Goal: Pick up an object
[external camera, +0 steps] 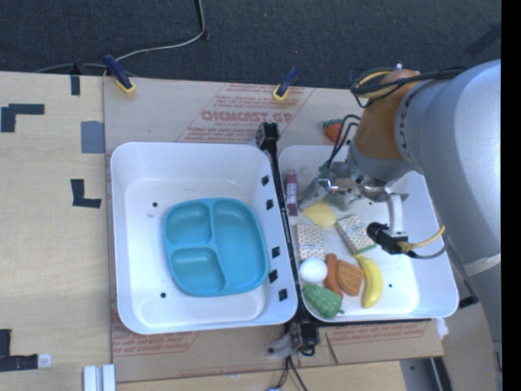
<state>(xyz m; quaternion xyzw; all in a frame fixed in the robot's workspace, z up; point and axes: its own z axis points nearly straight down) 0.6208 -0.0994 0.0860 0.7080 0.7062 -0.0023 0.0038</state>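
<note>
A blue plastic divided tray lies in the left white bin. In the right white bin, the end effector hangs just above a pale yellow lemon-shaped toy; whether it is spread or closed, I cannot tell. The crowded play food could cause a miss or a slip.

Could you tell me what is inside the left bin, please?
The left bin holds a blue divided tray, lying flat. Whatever lies beneath the tray is covered.
</note>
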